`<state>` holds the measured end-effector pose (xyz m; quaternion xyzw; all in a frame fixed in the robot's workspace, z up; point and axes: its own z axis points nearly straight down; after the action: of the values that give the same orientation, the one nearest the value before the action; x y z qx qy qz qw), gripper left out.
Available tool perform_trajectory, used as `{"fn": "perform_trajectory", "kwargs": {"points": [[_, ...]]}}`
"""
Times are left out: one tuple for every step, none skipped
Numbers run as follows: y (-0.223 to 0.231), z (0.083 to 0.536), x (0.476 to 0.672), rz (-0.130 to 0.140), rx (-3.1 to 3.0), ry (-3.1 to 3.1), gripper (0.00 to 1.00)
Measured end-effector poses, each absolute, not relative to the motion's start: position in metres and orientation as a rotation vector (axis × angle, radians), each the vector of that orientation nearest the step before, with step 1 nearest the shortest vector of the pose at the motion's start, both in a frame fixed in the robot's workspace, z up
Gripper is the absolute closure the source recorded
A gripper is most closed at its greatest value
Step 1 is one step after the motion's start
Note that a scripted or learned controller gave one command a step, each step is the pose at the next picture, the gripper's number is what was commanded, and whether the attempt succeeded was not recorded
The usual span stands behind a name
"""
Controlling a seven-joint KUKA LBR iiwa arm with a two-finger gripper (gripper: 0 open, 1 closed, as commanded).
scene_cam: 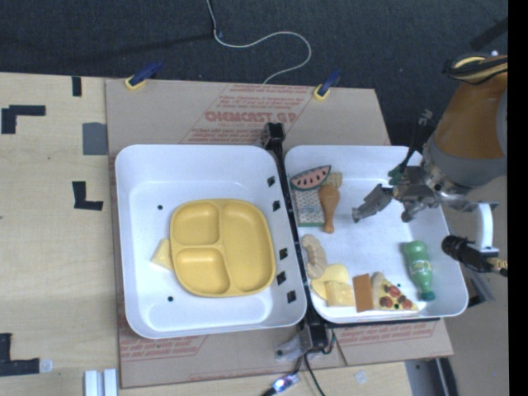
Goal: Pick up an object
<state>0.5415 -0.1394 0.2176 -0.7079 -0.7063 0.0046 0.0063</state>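
**binwatcher:** Pincer [386,208] sits over the bare middle of the right bin [363,157], two dark fingers splayed apart with nothing between them. Spread and empty is how I read it. The left fingertip points toward the drumstick [330,205], though there's clear white floor between the two.

**gripfail_greg:** Yeah, agreed, no contact. What's even closest? The green bottle [419,269] lies on its side just near of the pincer, toward the right wall. The watermelon slice [311,178] and the little box [310,209] under it hug the left wall beside the drumstick. Pizza slice [388,294], cheese wedge [333,284] and what looks like a peeled banana [314,254] crowd the near edge.

**binwatcher:** So if it drops straight down from here, my guess is it closes on air. Nothing sits under it.

**gripfail_greg:** And going for the bottle looks risky: round, lying flat, could roll out of the fingers or get shoved against the wall. The near-edge pile is so packed that a finger could land on a neighbour instead of beside the target.

**binwatcher:** Left bin [132,221] just has the yellow divided plate [221,247] with a yellow wedge [162,254] peeking out from under its left side. Flat stuff, hard to pinch.
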Motion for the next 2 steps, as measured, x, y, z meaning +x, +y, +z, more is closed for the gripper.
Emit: {"fn": "perform_trajectory", "kwargs": {"points": [[-0.139,0.225,0.544,0.002,-2.219,-2.222,0.0],[-0.148,0.173,0.546,0.008,-2.218,-2.218,0.0]]}}
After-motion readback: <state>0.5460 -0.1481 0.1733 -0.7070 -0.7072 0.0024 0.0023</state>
